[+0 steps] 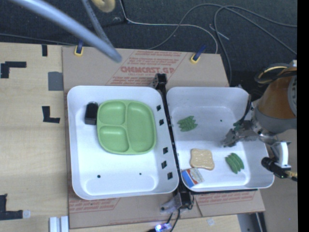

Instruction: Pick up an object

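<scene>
The right bin (207, 96) holds a slice of toast (202, 159), a green leafy piece (187, 123), a green pea pod (234, 163) and a small red, white and blue packet (194, 176) by its near-left corner. My gripper (231, 138) reaches in over the bin's right rim and hangs just above the pea pod, to the right of the toast. Nothing shows between its fingers. The arm's orange band (276, 100) sits above the bin's right edge.
The left bin (77, 144) bears a green divided plate (127, 126) with a small black block (91, 113) beside its left rim. A black clip strip (166, 139) runs between the bins. Cables lie on the dark surface behind the bench.
</scene>
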{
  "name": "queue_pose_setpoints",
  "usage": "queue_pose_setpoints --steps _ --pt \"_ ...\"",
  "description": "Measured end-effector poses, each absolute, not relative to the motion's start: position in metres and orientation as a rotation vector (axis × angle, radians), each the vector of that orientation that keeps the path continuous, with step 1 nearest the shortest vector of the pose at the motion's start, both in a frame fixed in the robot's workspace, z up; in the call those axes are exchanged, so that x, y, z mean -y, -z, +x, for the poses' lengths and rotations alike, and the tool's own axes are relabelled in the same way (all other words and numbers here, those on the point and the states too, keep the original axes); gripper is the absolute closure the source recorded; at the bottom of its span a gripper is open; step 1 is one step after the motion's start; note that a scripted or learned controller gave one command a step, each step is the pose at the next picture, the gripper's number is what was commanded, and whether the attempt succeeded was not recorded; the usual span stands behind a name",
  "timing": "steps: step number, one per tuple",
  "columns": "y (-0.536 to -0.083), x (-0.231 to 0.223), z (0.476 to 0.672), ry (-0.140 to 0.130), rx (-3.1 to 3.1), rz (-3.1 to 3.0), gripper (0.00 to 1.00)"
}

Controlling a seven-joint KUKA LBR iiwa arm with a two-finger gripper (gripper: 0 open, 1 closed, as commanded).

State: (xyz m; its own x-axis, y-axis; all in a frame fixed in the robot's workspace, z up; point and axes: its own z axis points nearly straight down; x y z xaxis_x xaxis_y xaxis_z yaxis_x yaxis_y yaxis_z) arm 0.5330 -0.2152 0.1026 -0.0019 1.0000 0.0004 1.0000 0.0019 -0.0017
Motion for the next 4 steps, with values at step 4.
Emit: queue_pose_setpoints --steps 4 --pt "-0.215 0.157 0.545 0.000 2.228 -2.214 1.00"
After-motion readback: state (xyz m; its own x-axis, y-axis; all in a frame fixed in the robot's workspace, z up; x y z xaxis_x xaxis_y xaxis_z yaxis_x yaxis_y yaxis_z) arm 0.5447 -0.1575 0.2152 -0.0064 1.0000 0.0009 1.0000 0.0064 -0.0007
